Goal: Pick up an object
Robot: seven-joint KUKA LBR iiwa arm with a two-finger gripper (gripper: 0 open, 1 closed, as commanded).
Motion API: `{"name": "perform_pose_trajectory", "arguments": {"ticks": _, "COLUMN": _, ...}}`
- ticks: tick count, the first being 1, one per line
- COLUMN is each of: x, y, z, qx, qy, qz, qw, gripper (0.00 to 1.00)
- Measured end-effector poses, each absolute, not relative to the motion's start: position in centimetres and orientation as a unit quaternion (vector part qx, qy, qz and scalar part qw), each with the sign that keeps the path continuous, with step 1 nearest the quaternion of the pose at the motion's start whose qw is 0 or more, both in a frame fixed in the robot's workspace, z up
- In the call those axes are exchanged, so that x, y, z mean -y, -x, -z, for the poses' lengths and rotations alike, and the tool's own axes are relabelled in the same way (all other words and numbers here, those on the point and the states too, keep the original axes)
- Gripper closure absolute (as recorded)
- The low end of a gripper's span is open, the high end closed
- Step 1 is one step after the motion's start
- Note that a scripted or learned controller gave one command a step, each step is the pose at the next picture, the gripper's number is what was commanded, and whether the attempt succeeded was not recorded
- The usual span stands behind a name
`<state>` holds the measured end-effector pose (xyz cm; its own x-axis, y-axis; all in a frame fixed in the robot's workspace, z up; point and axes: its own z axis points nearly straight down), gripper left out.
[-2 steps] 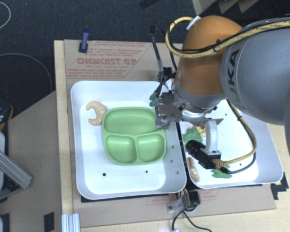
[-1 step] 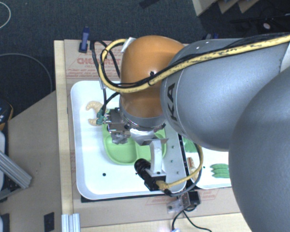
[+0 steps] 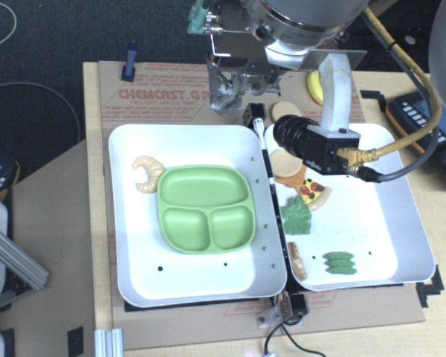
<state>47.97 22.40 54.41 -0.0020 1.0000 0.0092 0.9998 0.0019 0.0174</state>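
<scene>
- Objects to pick lie in both bins on the worktop.
- Left bin [image 3: 126, 199]: a green tray [image 3: 206, 208] with three compartments sits near its middle, long axis running left to right, the one wide compartment toward the far edge.
- A tan croissant [image 3: 148, 172] lies just beside the tray's far-left corner, curved like a hook, its open side facing the bin's left wall.
- Right bin [image 3: 390, 222]: a pizza slice [image 3: 310, 193] lies near the bin's left wall, its tip pointing toward the near right; its far end is hidden under the arm [image 3: 320, 149].
- A green leafy piece [image 3: 296, 218] sits just near of the pizza.
- A green pea pod [image 3: 339, 262] lies close to the near edge, long axis left to right.
- A small tan-and-red piece [image 3: 296, 261] lies along the left wall near the near corner; too small to identify.
- Jaws [image 3: 224, 100] hang beyond the far edge of the left bin, over the brown board; whether they are wide or narrow cannot be told.
</scene>
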Motion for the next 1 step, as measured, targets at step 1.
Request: {"name": "perform_pose_trajectory", "arguments": {"ticks": 1, "x": -22.54, "y": -47.93, "z": -54.6, "qx": -0.709, "qy": -0.705, "qz": -0.0018, "qw": 0.001, "gripper": 1.0}}
